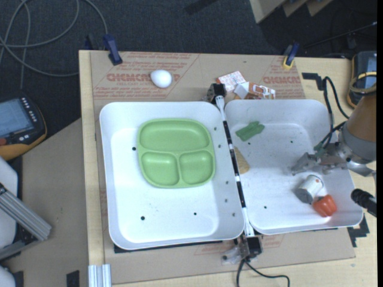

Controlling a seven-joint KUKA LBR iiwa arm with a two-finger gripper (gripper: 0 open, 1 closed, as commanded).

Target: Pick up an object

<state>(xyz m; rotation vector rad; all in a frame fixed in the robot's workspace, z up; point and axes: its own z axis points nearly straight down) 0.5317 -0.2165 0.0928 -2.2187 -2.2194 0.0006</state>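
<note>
In the right bin lie a small green piece near the back left, a white cup-like cylinder on its side, and an orange-red object touching it at the front right. My gripper hangs low over the right bin, just above and behind the white cylinder, with the grey arm and its orange band coming in from the right. Nothing is visibly held.
The left bin holds a green divided plate. On the cardboard behind the bins sit a white egg-shaped object and small snack packets. Blue clamps hold the board's back edge. Black cables run at the right.
</note>
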